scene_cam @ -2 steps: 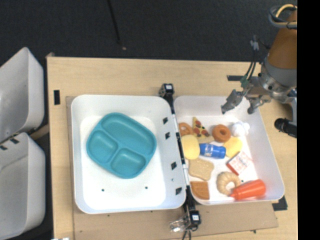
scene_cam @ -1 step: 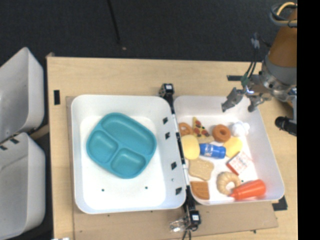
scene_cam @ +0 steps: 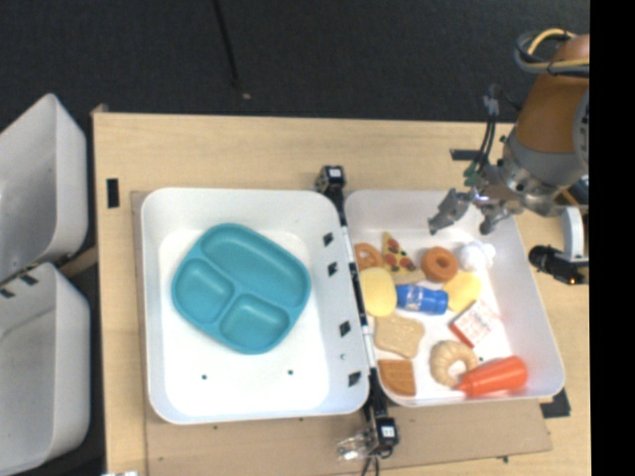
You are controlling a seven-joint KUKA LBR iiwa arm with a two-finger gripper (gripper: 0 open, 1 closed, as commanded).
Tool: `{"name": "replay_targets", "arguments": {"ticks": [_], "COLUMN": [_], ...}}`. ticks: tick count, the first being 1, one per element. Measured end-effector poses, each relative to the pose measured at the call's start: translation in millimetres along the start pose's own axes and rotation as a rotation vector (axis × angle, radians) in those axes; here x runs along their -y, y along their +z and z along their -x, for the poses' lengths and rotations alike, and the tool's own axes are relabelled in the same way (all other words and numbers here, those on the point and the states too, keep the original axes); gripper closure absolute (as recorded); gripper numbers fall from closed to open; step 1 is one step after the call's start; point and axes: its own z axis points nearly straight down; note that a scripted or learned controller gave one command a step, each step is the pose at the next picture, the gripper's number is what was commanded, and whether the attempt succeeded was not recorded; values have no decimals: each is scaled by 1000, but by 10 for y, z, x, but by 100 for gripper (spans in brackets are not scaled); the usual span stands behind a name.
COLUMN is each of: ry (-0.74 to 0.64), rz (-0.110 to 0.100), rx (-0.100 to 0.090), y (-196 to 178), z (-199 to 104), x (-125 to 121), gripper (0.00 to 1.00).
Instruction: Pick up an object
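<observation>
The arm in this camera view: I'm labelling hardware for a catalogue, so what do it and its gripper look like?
The arm has an orange band above a grey wrist, with thin dark cables beside it. The gripper has two dark grey fingers.

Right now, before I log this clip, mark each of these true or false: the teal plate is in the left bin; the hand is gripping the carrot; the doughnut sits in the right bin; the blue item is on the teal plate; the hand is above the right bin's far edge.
1. The teal plate lies in the left bin. True.
2. The hand grips the carrot. False: the carrot lies at the right bin's near edge, apart from the hand, which has nothing between its fingers.
3. The doughnut sits in the right bin. True.
4. The blue item is on the teal plate. False: it lies in the right bin among the toy foods.
5. The hand is above the right bin's far edge. True.
</observation>
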Motion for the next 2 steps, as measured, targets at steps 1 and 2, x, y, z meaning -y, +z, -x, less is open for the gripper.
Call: {"name": "replay_targets", "arguments": {"ticks": [1, 2], "ry": [1, 4], "rz": [-1, 7], "rx": [0, 0], "y": [632, 1071], "z": [64, 73], "x": [-1, -16], "gripper": [0, 0]}}
